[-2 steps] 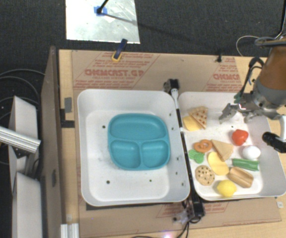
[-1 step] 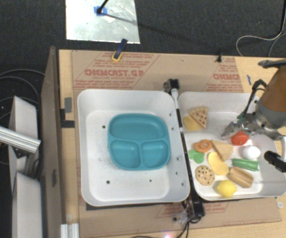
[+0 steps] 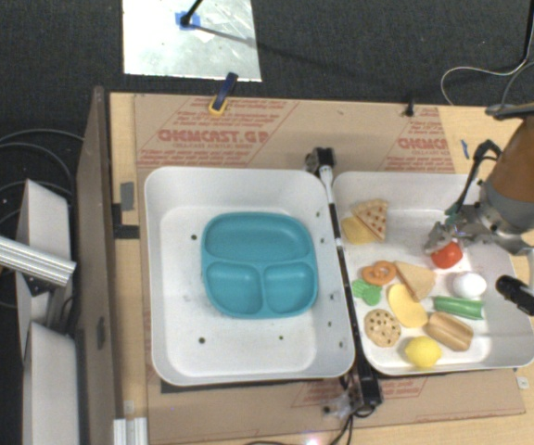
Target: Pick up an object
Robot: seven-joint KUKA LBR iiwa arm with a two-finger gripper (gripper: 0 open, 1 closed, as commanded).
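White plastic bins sit side by side on a cardboard-covered bench (image 3: 276,123). The left bin (image 3: 179,202) carries a teal divided plate (image 3: 259,264) near its middle, three compartments facing up.

The right bin (image 3: 517,346) is crowded with toy food. Toward its far-left corner lie a waffle wedge (image 3: 373,216) and, touching it on the side of the dividing rim, a pale yellow piece (image 3: 355,232). Near the bin's middle, a sliced tomato round (image 3: 378,273) sits just above a green leafy piece (image 3: 367,293), with a tan bread wedge (image 3: 416,278) beside them and a yellow slice (image 3: 404,306) below. Along the near edge rest a chocolate-chip cookie (image 3: 381,326), a lemon (image 3: 423,351) and a hot dog bun (image 3: 450,330). A green pepper stick (image 3: 458,307) lies just above the bun, and a white egg (image 3: 468,286) sits just above that, toward the right edge.

From the right, the grey arm with its orange band (image 3: 531,160) reaches over the bin's far-right part. Its gripper (image 3: 445,239) is lowered onto a red tomato (image 3: 447,255), which lies just above the egg. Whether the fingers are spread or closed on the tomato cannot be told from this angle.
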